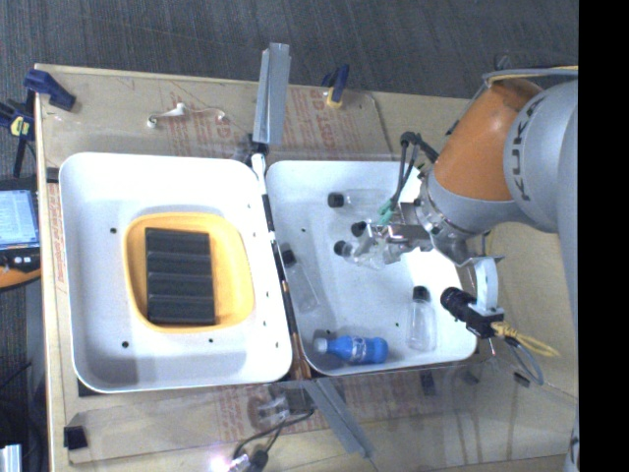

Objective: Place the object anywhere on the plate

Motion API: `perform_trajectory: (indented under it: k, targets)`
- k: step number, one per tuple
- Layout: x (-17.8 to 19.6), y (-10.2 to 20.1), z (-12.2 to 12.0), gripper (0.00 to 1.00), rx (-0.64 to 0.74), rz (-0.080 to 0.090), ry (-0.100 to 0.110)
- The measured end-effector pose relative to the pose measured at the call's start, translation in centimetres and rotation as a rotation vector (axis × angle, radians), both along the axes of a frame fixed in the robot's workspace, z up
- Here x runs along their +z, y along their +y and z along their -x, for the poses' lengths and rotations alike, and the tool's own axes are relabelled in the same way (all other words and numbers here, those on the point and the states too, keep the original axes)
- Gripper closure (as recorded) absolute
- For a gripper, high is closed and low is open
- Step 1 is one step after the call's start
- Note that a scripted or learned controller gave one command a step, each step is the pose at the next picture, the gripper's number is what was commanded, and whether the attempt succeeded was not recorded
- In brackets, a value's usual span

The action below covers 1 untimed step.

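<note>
Presently my claw (378,236) sits low in the right bin (305,195), over a clear bottle (356,252) with a dark cap that lies at its tip. Whether the claw is released or clenched I cannot tell; glare and clutter at the tip hide it, and I cannot confirm that anything is held.

Step in hand, by my judgement: the pick. Nothing has reached the plate yet. The yellow plate (233,264) lies well away from the claw, in the left bin (88,264), with a dark ribbed block (180,273) covering its middle.

Candidate objects near the claw: the clear bottle directly beneath it; a small dark-capped item (336,201) just beyond it toward the bin's far wall; a clear vial (421,321) with a black cap below the wrist; a blue bottle (354,348) lying on its side, further off against the near wall.

Next move, as I judge it, calls for a confirmed hold, a lift clear of the wall between the bins, then travel across to the plate's bare yellow margin.

Pose: my arm reaches in over the right bin's outer edge, orange band (482,146) above the wrist, forearm bent down, wrist turned toward the bin's middle. The desk (118,106) carries both bins.
</note>
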<state>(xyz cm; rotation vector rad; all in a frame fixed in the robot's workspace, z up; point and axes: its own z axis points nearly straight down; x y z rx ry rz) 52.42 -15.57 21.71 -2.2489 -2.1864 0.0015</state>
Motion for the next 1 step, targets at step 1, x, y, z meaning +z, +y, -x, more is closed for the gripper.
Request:
perform_trajectory:
  k: [1]
  targets:
    - [0.01, 0.0, 0.0, 0.0, 0.0, 0.0, 0.0]
